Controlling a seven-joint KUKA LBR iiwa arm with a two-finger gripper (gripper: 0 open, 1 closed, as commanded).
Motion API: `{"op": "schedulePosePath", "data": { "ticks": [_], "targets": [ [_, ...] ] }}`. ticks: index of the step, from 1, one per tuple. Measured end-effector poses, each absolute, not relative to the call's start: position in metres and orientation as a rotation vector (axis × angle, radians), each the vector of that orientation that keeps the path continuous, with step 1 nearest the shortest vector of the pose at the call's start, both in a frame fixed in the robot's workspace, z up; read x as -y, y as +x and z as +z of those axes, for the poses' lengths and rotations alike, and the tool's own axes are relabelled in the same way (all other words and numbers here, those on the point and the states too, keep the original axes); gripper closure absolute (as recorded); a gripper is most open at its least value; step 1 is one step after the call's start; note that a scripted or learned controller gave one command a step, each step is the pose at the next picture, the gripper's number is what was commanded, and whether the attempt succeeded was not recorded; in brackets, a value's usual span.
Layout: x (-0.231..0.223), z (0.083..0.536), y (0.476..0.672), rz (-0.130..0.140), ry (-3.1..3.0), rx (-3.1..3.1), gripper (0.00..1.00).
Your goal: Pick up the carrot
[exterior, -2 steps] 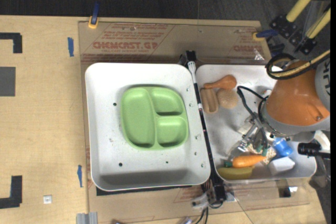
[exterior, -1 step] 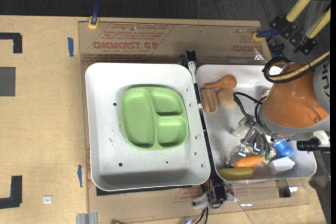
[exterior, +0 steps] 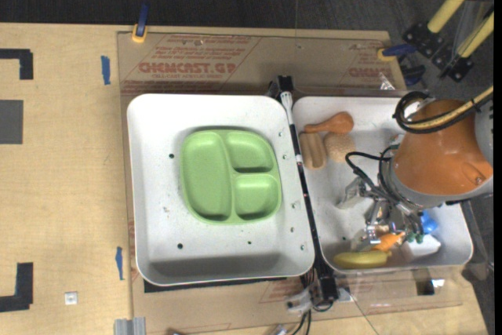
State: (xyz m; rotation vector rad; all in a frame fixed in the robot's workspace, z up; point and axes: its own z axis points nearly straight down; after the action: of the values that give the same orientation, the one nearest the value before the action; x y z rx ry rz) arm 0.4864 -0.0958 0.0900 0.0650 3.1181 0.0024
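Note:
The carrot [exterior: 390, 240] is a small orange piece near the front of the right bin [exterior: 329, 192], partly hidden under the gripper. My gripper [exterior: 380, 225] hangs low over it, right at the carrot's top, below the orange wrist band [exterior: 439, 157]. The arm covers the bin's right part. I cannot make out whether the carrot is held.
A yellow banana [exterior: 361, 259] lies just in front of the carrot by the bin's front wall. A blue item [exterior: 427, 227] sits to its right. A brown drumstick [exterior: 330, 124] and a tan block [exterior: 312, 148] lie at the back left. The left bin [exterior: 149, 169] holds a green divided plate [exterior: 230, 173].

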Motion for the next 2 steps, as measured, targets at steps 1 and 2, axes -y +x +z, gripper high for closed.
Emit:
{"op": "schedulePosePath", "data": {
  "ticks": [1,2],
  "targets": [
    [0.211,0.089,0.485,-0.006,0.19,-3.114,0.0],
    [0.225,0.217,0.488,-0.003,0.663,-3.057,0.0]
  ]
}}
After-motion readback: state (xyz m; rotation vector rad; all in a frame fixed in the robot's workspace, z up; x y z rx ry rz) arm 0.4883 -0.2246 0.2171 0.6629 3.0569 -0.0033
